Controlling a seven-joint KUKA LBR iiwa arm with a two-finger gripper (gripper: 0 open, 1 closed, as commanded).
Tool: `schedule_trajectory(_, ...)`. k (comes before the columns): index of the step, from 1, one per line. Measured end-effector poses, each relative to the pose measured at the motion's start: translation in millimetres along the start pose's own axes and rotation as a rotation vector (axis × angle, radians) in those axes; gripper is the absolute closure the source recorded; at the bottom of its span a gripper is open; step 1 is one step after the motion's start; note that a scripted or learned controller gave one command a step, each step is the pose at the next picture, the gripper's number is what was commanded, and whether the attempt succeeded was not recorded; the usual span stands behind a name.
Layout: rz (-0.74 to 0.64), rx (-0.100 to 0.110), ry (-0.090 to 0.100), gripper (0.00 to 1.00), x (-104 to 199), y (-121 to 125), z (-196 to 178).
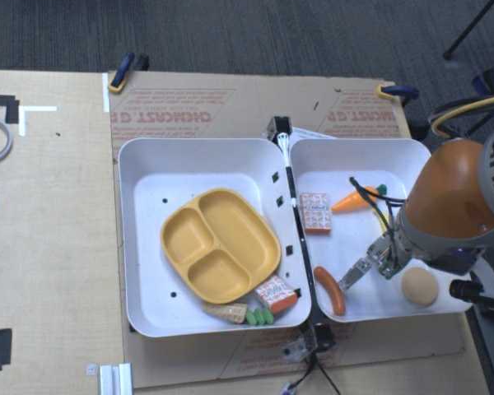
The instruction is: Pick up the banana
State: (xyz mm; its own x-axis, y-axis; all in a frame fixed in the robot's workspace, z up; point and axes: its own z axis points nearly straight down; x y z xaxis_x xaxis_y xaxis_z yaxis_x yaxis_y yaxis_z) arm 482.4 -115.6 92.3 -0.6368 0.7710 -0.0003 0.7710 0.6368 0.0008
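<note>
Gripper (353, 276): low over right bin (412, 156), between sausage (330, 290) and beige ball (419, 287). Opening: cannot tell. Nothing seen in its hold.

Banana: identity uncertain. Likeliest candidate is pale long piece (226, 312) at front of left bin (140, 220), just below plate (220, 244), touching green piece (261, 316).

Key relation: candidate lies toward view's left of gripper, across divider between bins, slightly nearer front edge. Long axis runs roughly left-right in view.

Judgement: next move calls for crossing divider, then closing across the short width. Crowding by box (277, 295) and green piece risks a wrong grasp.
</note>
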Motion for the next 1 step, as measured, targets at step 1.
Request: schedule_trajectory(1,-0.093,0.000,-0.001,0.00,-54.5,52.6,-43.4)
